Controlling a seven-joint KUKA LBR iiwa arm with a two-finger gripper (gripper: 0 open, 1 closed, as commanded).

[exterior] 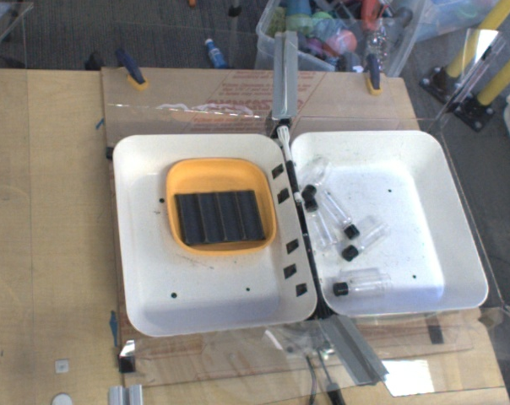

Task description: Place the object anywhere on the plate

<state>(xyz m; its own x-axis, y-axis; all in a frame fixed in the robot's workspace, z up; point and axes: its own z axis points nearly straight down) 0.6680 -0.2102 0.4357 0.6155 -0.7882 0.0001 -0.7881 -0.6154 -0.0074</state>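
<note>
Whether my gripper is wide, narrow or holding anything, I cannot tell from this look down at the bench point(44, 184), so I work from what lies in the bins.

Nearest my side of reach is the right-hand bin point(415, 175) as the camera sees it. A handful of clear tubes point(365, 282) with black caps lie scattered in it, mostly towards the dividing edge. One lies apart near the front wall; the others lie close together or crossing. They lie flat and loose, so I judge they would roll if nudged.

Across the divider, the left-hand bin point(154, 294) holds an orange plate point(183, 180), square with rounded corners, sitting flat near the bin's middle. A dark ribbed slab point(219, 218) rests inside its raised rim and covers much of the floor, squarely placed and not hanging over the edge.

If the slab is the object meant, I judge the job looks done. If a tube is meant, the bare orange strip behind the slab is where it could go.
</note>
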